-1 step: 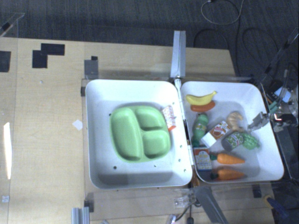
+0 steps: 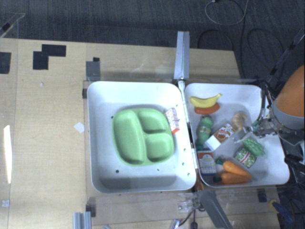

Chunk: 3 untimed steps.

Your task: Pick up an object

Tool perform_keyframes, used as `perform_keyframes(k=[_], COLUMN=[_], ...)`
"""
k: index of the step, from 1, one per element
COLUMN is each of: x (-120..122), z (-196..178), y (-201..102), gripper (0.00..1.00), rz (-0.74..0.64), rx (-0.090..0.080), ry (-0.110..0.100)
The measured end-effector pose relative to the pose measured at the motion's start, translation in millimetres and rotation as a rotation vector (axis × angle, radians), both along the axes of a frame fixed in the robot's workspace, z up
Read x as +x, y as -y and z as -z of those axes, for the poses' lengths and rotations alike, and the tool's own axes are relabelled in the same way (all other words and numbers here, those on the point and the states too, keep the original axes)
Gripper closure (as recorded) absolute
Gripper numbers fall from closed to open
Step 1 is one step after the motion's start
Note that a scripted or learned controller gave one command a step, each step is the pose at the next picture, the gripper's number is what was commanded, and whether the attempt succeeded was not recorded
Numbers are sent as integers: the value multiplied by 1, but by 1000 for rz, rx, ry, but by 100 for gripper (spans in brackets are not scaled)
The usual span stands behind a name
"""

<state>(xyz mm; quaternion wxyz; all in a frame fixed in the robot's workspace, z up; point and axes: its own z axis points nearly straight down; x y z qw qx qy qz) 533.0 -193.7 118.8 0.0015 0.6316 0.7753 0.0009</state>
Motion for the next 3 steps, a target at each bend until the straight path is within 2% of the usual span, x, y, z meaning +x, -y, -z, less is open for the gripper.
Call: perform_keyframes(k=[1, 2, 3], x=[82, 84, 90], z=[31, 19, -125], y=[12, 11, -55], gripper=[0, 100, 100], rz=[-134, -136, 85], rx=[-3, -4, 0], ry=[8, 14, 4])
